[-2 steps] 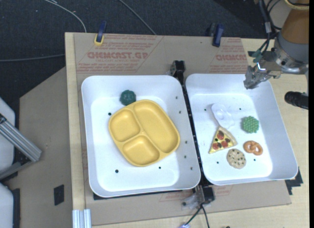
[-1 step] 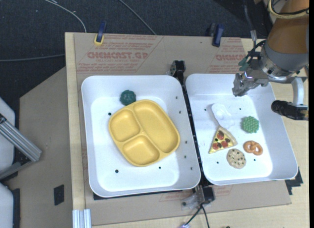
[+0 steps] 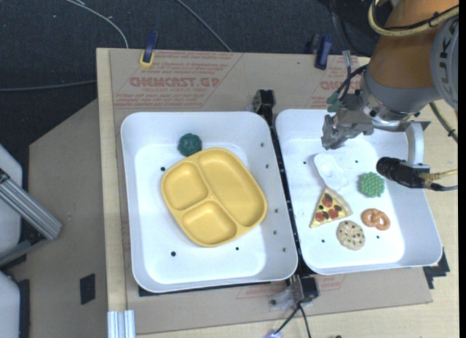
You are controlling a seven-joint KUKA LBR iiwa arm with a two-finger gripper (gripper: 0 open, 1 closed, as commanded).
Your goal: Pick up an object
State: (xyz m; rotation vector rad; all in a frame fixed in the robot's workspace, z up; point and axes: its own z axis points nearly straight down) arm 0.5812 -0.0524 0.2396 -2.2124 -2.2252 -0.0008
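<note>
Jaws' state can't be told; the gripper [image 3: 336, 134] is hovering in the right bin [image 3: 415, 253], just above a white piece [image 3: 331, 169], with pizza [image 3: 329, 209], cookie [image 3: 351, 235], pretzel [image 3: 376, 218] and green ball [image 3: 371, 183] lying beyond; the left bin [image 3: 138, 205] is holding a yellow tray [image 3: 212, 197].

The divided plate [image 3: 212, 197] was yellow. The round item [image 3: 190, 143] beside it was dark green. Both bins [image 3: 145, 256] were white. The pizza slice [image 3: 329, 209] showed red spots on yellow. The cookie [image 3: 350, 235] was tan with dark flecks, the pretzel [image 3: 376, 218] brown, the knobbly ball [image 3: 371, 183] bright green.
</note>
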